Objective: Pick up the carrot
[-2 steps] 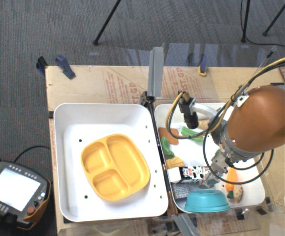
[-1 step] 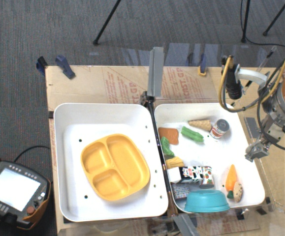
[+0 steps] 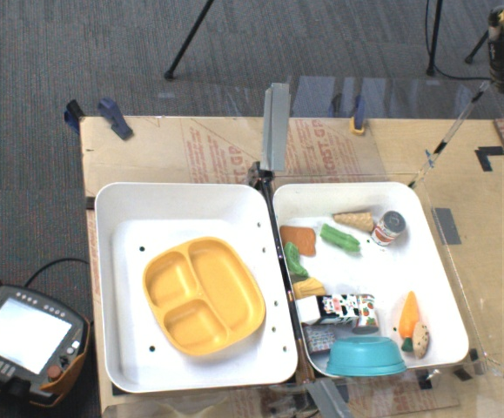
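Lying orange, tapered carrot (image 3: pixel 409 313), green-tipped

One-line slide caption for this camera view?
Carrot lies near the right bin's right wall among toy foods; yellow divided plate sits in the left bin.

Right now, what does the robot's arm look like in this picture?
A dark, rounded piece at the top right edge is probably the arm, with a pale yellowish patch on top. Too cropped to tell markings or cables.
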Action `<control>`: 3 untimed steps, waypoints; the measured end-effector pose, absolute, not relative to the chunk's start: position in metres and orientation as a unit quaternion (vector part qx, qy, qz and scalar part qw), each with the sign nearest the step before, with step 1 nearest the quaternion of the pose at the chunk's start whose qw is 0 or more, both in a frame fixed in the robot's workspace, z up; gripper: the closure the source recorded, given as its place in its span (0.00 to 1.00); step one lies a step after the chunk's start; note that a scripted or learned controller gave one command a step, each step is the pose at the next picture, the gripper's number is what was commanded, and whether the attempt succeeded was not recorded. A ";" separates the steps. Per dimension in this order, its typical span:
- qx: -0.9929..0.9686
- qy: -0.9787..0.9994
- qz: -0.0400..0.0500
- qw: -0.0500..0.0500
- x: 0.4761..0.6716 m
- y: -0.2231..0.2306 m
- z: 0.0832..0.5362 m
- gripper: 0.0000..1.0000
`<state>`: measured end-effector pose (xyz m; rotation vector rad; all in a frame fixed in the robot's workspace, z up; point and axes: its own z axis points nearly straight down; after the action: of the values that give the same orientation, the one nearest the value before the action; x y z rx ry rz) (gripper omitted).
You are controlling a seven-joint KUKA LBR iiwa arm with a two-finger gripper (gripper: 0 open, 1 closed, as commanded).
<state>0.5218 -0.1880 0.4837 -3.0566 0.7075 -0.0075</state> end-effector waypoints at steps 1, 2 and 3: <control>-0.994 0.105 0.001 0.004 0.495 -0.210 0.480 1.00; -0.995 0.098 0.000 0.005 0.515 -0.211 0.486 1.00; -0.995 0.098 -0.001 0.006 0.483 -0.211 0.487 1.00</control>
<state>0.4829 -0.2112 0.4868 -3.1154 0.3056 -0.0028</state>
